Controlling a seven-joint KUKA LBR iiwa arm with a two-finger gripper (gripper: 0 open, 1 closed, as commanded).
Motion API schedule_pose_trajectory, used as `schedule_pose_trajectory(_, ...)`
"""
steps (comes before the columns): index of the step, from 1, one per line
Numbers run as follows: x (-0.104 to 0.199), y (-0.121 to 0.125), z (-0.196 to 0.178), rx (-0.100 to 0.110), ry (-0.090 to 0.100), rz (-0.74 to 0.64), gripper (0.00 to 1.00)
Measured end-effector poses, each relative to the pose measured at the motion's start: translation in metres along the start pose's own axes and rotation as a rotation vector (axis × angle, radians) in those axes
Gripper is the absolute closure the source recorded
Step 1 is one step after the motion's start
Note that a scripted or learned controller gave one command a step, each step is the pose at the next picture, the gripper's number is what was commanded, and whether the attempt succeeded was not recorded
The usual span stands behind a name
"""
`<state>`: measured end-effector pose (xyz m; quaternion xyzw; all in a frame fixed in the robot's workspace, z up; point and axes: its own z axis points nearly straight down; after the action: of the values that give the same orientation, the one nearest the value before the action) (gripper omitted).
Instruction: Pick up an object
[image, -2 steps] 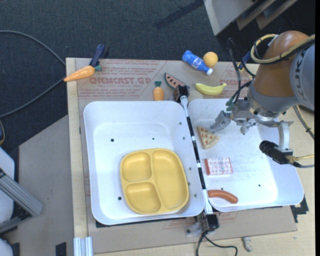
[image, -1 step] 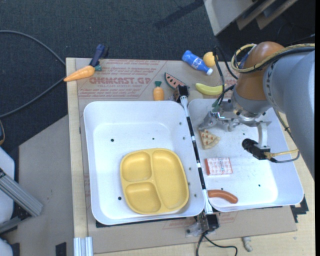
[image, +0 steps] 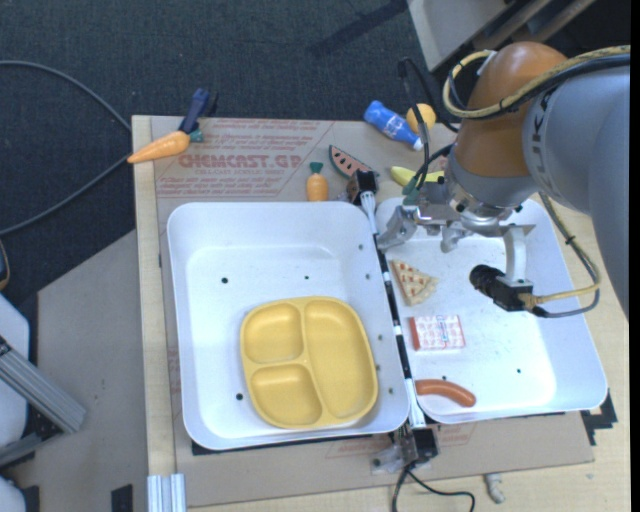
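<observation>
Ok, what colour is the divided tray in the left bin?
Yellow: the divided tray is plain pale yellow with three compartments, seen best in the camera view.

Bench (image: 240, 160) — two bins (image: 200, 240), carrot (image: 160, 149), bottle (image: 391, 123).

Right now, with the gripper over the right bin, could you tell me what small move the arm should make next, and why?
Probably descend a little toward the pizza slice. The gripper hovers at the right bin's upper-left corner with nothing between its fingers, and that slice is the nearest item, just below it.
</observation>
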<state>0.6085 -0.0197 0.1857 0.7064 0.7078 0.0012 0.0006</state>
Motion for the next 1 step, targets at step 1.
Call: schedule_pose_trajectory(1, -0.0688, 0.0071, 0.0009, 0.001, -0.003, 0.002, 0.0)
